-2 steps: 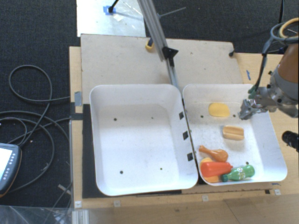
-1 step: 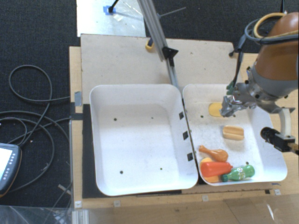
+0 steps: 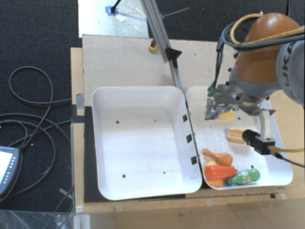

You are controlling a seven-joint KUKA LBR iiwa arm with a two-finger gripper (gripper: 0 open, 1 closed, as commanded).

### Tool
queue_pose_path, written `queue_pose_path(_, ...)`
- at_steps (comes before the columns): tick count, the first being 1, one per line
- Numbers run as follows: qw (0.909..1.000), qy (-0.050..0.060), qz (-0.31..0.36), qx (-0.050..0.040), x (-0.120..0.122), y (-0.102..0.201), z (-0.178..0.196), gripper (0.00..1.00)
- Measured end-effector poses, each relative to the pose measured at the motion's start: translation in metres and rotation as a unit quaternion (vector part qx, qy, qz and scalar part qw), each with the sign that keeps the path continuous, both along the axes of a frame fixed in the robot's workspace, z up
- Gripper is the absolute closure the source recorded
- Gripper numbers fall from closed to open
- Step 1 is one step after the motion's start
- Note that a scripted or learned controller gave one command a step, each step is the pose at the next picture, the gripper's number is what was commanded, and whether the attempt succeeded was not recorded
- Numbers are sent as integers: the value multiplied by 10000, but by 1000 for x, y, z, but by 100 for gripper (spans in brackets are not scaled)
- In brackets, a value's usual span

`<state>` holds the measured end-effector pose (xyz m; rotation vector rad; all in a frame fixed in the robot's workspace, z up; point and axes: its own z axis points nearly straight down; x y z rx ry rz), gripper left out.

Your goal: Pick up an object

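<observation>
Camera view: the gripper (image 3: 213,109) hung over the right bin's (image 3: 286,175) far-left part, a yellow object (image 3: 227,114) just right of it; finger spread could not be told. Open floor lay nearer, before the toys (image 3: 224,168) crowding the near edge.

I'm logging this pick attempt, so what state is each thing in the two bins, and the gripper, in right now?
Gripper: low in the right white bin, over a yellow piece.
Yellow piece: lying flat, partly covered by the gripper.
Tan bread-like block: lying flat, untouched.
Orange toy drumstick: lying on its side.
Red-orange toy block: lying flat.
Green toy bottle: lying on its side.
Left white bin: level on the bench.
</observation>
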<state>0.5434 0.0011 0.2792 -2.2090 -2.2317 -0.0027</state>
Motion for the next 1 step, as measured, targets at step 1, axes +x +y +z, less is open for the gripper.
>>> queue_pose_path(1,10000,-8,-4,-3,12,43,-8,100)
